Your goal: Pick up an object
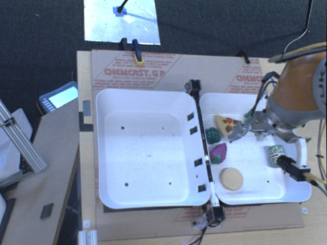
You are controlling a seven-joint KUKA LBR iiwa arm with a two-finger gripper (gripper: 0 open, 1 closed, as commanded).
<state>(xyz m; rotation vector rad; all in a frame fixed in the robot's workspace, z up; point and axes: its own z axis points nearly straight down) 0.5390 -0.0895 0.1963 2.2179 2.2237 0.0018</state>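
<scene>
Bench (153,65) fills mid-frame, brown board with red print under both bins. Left bin (148,101) sits centre-left. Right bin (255,188) is at centre-right, touching the left bin along a black clipped seam.

Arm (301,86) comes in from the right edge, orange band at upper right, grey wrist below it, over the upper part of the right bin. Gripper (239,131) points left, low over the right bin's upper middle, tip just right of the pizza slice. Can't tell if it's apart or together; nothing visibly between the fingers.

Objects in the right bin:
- tan disc (231,178), lower left area of the bin
- green can (276,154), right side, under the arm's wrist
- purple piece (218,152), against the left wall, just above the disc
- pizza slice (225,122), upper left of the bin
- green piece (212,135), by the left wall, between slice and purple piece
</scene>
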